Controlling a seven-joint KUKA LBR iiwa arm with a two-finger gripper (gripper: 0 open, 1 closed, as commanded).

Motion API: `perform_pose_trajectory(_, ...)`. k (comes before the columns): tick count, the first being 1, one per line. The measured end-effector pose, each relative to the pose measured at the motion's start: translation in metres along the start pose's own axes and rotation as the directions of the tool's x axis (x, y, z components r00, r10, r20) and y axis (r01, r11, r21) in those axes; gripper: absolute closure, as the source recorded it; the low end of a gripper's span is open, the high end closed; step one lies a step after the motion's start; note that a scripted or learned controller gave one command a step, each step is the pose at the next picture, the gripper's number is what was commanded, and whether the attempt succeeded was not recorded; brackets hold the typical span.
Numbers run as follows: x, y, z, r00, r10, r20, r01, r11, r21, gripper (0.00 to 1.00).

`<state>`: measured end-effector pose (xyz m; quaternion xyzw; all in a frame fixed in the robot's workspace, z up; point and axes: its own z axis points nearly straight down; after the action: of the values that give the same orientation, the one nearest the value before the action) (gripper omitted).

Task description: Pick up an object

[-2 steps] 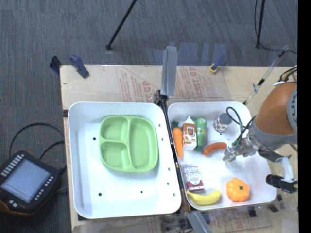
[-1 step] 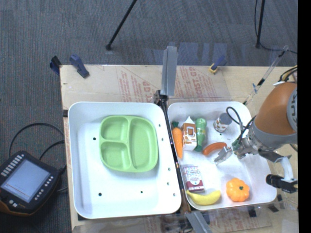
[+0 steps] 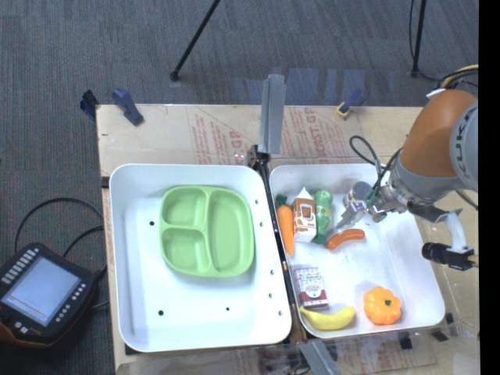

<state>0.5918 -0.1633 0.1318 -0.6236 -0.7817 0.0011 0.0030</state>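
Note:
The right bin holds several toy foods. A carrot lies by its left wall, with a small orange-and-white carton and a green item beside it. A red-orange sausage-shaped piece lies near the middle. A red box, a banana and an orange pumpkin sit along the front. My gripper is low in the bin, just above the sausage piece and right of the green item. Nothing can be seen held in it.
The left bin carries a green three-compartment plate. An upright grey post stands behind the seam between the bins. A black cable loops near the wrist. A teach pendant lies on the floor at left.

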Motion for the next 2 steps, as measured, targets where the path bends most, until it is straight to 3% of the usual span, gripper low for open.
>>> perform_pose_trajectory(1, -0.026, 0.021, 0.007, 1.000, 0.007, 0.000, -0.007, 1.000, 0.000, 0.00)
perform_pose_trajectory(2, 0.010, -0.010, 0.049, 0.985, -0.170, -0.002, 0.170, 0.985, 0.002, 0.00)
